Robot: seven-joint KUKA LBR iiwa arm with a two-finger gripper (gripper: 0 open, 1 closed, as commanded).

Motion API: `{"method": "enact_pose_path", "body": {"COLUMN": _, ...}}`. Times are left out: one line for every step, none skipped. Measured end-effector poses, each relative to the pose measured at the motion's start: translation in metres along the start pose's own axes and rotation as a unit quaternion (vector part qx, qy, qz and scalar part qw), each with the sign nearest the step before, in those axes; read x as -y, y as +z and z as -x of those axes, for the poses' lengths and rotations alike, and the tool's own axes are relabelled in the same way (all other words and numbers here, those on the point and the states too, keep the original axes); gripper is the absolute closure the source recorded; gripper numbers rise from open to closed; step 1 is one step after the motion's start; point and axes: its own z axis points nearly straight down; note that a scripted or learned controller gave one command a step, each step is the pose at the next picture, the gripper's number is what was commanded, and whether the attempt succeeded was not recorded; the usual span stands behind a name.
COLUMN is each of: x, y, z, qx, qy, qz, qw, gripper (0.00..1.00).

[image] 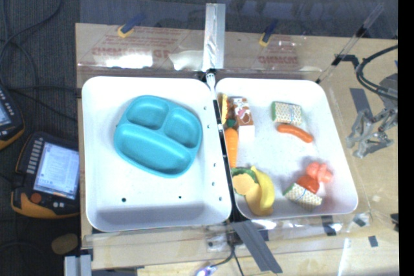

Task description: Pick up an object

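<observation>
The right bin (336, 139) holds several toy foods. Along its left wall lie an orange carrot (231, 145) and a brown and white snack box (242, 117). A green patterned block (286, 112) sits at the back, with an orange sausage (295, 133) just in front of it. At the front left lies a yellow banana (261, 192) beside a round yellow piece (242, 185). At the front right, a red-orange piece (317, 174) rests against a green-edged wedge (303, 196).
In the left bin (97, 191) lies a blue divided plate (158, 134). A metal post (214, 35) stands behind the seam between the bins. Cables and a metal clamp (370, 131) lie on the bench to the right. A handheld pendant (48, 171) sits at far left.
</observation>
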Motion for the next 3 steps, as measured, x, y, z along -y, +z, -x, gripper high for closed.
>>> {"method": "enact_pose_path", "body": {"x": 0.000, "y": -0.012, "z": 0.000, "qx": 0.000, "qy": 0.047, "qz": 0.000, "qw": 0.9989, "gripper": 1.00}}
{"method": "enact_pose_path", "body": {"x": 0.002, "y": -0.017, "z": 0.005, "qx": 0.000, "qy": 0.103, "qz": 0.000, "qw": 0.9947, "gripper": 1.00}}
{"method": "enact_pose_path", "body": {"x": 0.004, "y": -0.022, "z": 0.009, "qx": 0.000, "qy": 0.128, "qz": 0.000, "qw": 0.9917, "gripper": 1.00}}
